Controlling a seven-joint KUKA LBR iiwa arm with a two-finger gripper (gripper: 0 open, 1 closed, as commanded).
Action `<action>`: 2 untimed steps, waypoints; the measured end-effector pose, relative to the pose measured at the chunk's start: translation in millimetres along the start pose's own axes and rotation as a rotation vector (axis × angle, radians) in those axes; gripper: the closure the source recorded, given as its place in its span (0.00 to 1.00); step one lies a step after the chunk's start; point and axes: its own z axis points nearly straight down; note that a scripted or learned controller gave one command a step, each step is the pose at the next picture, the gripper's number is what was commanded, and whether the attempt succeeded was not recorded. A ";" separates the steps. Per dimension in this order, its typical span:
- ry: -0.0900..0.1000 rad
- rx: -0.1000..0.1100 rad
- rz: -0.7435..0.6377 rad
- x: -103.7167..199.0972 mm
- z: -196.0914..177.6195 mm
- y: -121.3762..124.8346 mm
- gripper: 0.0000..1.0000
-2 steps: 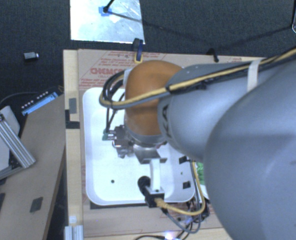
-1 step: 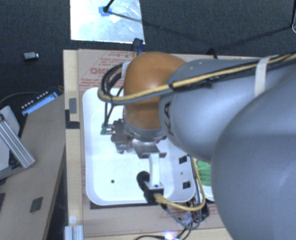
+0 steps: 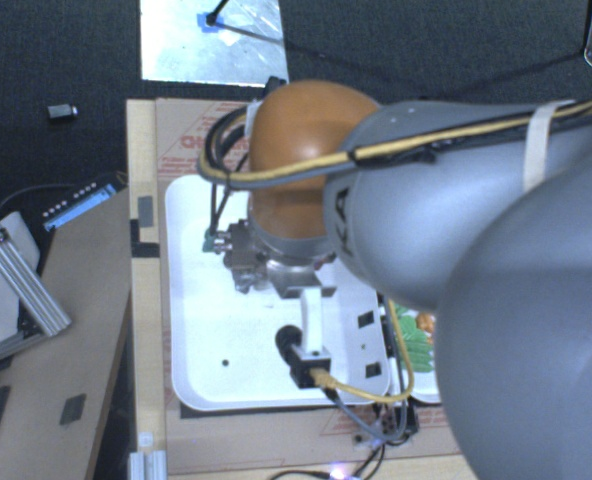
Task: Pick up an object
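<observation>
My gripper [image 3: 244, 264] hangs low over the left white bin [image 3: 191, 308], under the orange band [image 3: 296, 158] of the arm. The wrist body hides what lies directly beneath it. A tiny dark speck [image 3: 225, 362] lies on the bin floor, near the front and left of the gripper. In the right bin, a green object [image 3: 413, 325] and an orange one [image 3: 426, 322] peek out past the edge of the grey arm.
The big grey arm [image 3: 496, 268] covers most of the right bin. A white bracket with a black plug and cable [image 3: 303, 353] hangs from the wrist over the left bin's front. Cardboard [image 3: 146, 268] borders the bins; an aluminium rail [image 3: 21, 288] lies far left.
</observation>
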 end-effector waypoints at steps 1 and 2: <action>0.002 -0.007 0.001 -0.8 -28.6 54.3 1.00; 0.001 -0.009 0.001 -1.8 -38.6 134.4 1.00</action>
